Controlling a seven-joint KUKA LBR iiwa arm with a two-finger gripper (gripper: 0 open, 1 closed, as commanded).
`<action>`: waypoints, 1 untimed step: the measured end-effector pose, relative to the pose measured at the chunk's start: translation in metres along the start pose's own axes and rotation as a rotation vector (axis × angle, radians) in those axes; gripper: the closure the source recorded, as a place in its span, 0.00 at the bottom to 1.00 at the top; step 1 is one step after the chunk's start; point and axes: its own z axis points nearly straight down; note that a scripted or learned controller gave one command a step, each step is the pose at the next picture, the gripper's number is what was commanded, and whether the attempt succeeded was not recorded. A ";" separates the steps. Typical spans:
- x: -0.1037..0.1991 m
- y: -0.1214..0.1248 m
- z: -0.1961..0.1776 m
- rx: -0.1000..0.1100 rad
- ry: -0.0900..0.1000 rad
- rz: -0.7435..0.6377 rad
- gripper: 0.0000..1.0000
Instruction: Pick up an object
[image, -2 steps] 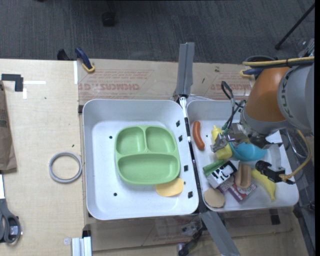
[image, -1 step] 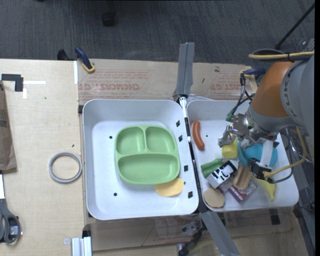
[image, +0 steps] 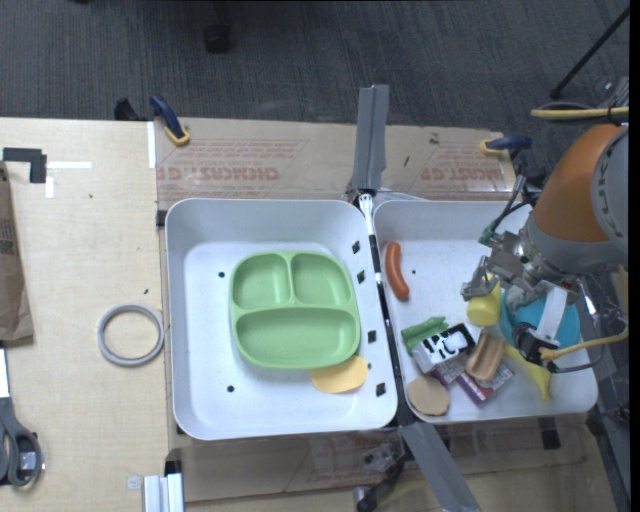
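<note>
Jaws (image: 483, 296) grasp a yellow object (image: 484, 309) above the right bin (image: 440, 225); left bin (image: 190, 330) holds a green tray (image: 294, 310).

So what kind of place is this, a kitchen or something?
Probably a robot lab, not a kitchen. A robot arm reaches over two white bins of toy food, like a hot dog, on a workbench with clamps.

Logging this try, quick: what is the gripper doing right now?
Gripper: low in the right bin, at a yellow object; open or shut cannot be told.
</note>
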 end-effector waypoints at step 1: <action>0.062 0.025 -0.090 -0.002 -0.001 -0.077 1.00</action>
